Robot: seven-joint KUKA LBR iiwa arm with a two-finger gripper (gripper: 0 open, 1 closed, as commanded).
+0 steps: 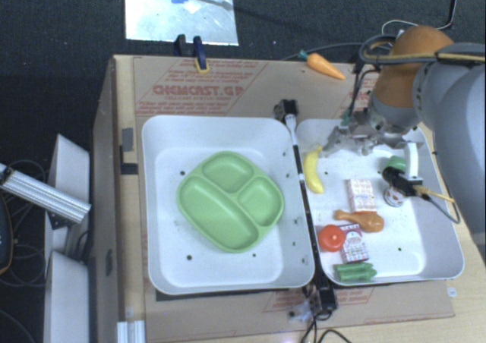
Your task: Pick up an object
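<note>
A: Target and axis?
B: Banana [312, 169], in right bin [439, 254] hard against its left wall; long axis along that wall, tips toward far and near rims.

A: Surroundings?
B: Snack box [361, 194] just right; drumstick [360, 219], tomato [332, 237], green pods [355, 272] toward near edge. Green divided plate [230, 199] in left bin [159, 258].

A: Gripper?
B: Gripper [335, 141] at far-left corner, just above banana; finger spread impossible to tell.
</note>
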